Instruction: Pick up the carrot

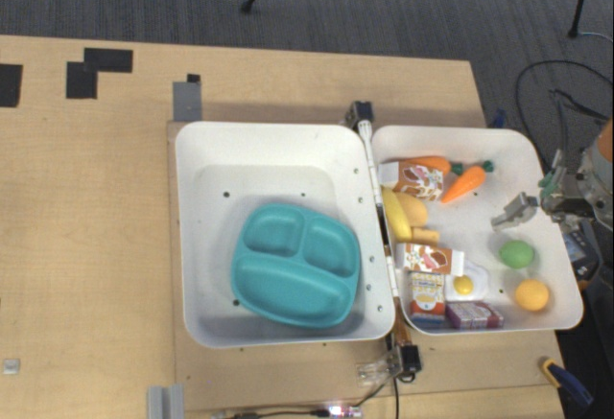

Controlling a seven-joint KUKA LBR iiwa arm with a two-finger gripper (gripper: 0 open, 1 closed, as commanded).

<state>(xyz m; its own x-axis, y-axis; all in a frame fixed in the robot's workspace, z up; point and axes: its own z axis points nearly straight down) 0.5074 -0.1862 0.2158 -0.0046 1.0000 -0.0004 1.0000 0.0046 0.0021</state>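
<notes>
Carrot (465, 182): lying on the floor of the right bin (523, 147), in its far half, orange body slanting with the green tip toward the far right; free of any grip, apart from the gripper, off to the jaws' left and farther from the camera.
Gripper (518, 209): reaching in over the right bin's right rim, above the floor near the right wall; jaw state impossible to tell, too small and blurred.
Arm (585, 182): entering from the right edge, grey, with an orange patch at the frame's edge.
Green ball (516, 254): just on the near side of the jaws, resting on the bin floor.
Orange fruit (531, 294): nearer the camera than the green ball, close to the near right corner.
Second orange piece (429, 163): left of the carrot, at the top of a small printed carton (419, 180).
Banana (401, 213): yellow, along the right bin's left wall, well left of the jaws.
Cartons (425, 259): a stack of small printed boxes running toward the near wall, left of and nearer than the jaws; a purple box (473, 315) at the near wall.
Lemon-yellow piece (463, 286): small, beside the cartons.
Left bin (192, 216): beside the right bin, far left of the jaws.
Teal tray (295, 264): divided into compartments, lying in the left bin.
Bench (86, 264): light wood under both bins.
</notes>
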